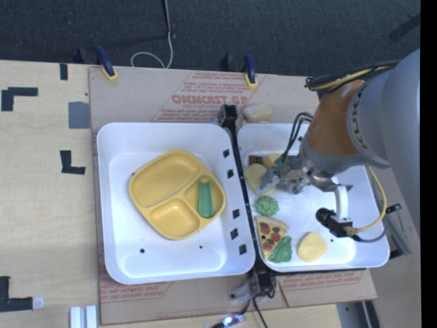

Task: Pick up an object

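**A:** Where are the fingers (281,178) just now?

**B:** Low in the right bin (369,251), near its left wall, under the grey wrist. They are a dark blur against the arm, so I cannot tell whether they stand open or closed, or whether anything sits between them.

**A:** What lies closest to them?

**B:** A pale yellow piece (255,177) just to their left, touching or nearly touching. Behind it, against the bin's far left corner, a small brown and yellow piece (261,160), too small to name. Just in front sits a green broccoli floret (266,205).

**A:** And further out?

**B:** Nearer the front wall, a pizza slice (269,228) with red dots, a green leafy piece (280,249) touching its lower edge, and a yellow lump (313,247) beside that. A yellow cable (377,219) loops from the wrist over the bin's right side, with a black fitting (332,221) hanging above the floor of the bin.

**A:** The other bin?

**B:** The left bin (116,251) holds a yellow divided plate (164,183), with a green pickle-like piece (205,199) in its right compartment. A beige object (257,113) lies on the cardboard sheet (150,98) behind the bins, which is clamped to the worktop (41,203).
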`<action>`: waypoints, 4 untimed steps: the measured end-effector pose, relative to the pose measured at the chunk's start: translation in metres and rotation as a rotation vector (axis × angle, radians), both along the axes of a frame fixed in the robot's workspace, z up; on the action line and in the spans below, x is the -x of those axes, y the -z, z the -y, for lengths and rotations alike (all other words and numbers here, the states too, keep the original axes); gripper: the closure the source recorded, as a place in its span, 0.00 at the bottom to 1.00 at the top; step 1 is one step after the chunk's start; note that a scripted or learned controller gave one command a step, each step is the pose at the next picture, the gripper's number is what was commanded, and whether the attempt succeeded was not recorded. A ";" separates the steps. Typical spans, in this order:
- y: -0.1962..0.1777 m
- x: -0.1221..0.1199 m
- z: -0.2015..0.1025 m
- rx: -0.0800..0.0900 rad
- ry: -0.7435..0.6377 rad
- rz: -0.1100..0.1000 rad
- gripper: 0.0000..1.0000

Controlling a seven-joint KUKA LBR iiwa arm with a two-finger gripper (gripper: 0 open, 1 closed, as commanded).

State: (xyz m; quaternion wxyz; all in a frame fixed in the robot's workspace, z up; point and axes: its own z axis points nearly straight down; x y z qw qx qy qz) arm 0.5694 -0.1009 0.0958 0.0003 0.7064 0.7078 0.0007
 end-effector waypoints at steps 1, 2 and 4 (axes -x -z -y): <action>-0.205 0.003 -0.081 -0.002 -0.008 0.015 0.00; -0.084 0.004 -0.098 0.000 0.000 -0.015 0.00; -0.178 0.033 -0.133 -0.002 -0.006 0.004 0.00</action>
